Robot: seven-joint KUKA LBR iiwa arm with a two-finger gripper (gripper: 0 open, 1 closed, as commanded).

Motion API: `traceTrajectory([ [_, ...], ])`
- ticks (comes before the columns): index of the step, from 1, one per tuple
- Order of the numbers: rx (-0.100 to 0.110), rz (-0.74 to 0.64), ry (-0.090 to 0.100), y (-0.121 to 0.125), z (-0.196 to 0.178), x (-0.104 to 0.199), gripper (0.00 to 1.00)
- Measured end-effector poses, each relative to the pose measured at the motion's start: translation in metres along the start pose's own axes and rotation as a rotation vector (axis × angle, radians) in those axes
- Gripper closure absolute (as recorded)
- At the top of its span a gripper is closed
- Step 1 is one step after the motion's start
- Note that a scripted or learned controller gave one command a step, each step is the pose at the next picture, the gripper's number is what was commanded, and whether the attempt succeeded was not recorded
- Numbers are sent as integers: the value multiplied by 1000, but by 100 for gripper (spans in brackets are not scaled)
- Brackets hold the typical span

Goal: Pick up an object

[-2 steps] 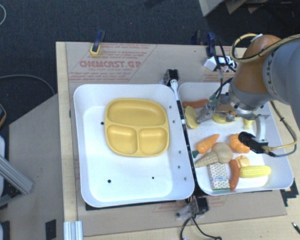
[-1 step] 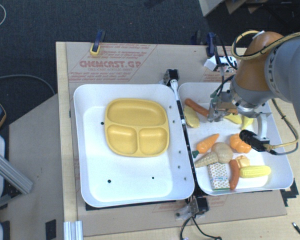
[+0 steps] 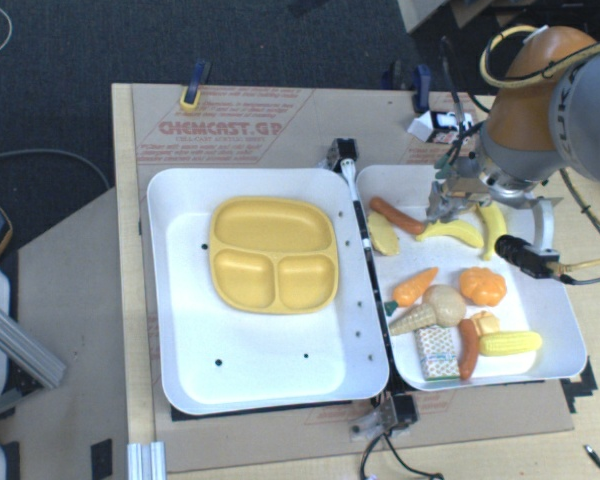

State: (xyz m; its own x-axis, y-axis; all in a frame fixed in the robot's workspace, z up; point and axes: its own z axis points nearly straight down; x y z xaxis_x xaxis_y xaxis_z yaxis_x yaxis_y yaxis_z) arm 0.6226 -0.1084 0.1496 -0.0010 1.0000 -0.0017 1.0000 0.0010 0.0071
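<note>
Pincer (image 3: pixel 450 206) down in right bin (image 3: pixel 570 318), far end, at banana (image 3: pixel 458 231); grip state unclear. Yellow tray (image 3: pixel 274 253) in left bin (image 3: pixel 170 268).

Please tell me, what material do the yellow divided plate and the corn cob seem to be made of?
The yellow divided plate looks like moulded plastic with a matt, slightly satin finish: one even colour, soft rounded compartment edges, only faint shine. The corn cob looks like toy plastic, somewhat glossier: uniform bright yellow with a small highlight along its top. Rubber or soft vinyl cannot be excluded for the cob.
</note>
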Motion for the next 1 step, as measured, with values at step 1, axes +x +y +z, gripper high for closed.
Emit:
traceTrajectory([
  [1, -1, -1, 0, 0, -52, 10, 100],
])
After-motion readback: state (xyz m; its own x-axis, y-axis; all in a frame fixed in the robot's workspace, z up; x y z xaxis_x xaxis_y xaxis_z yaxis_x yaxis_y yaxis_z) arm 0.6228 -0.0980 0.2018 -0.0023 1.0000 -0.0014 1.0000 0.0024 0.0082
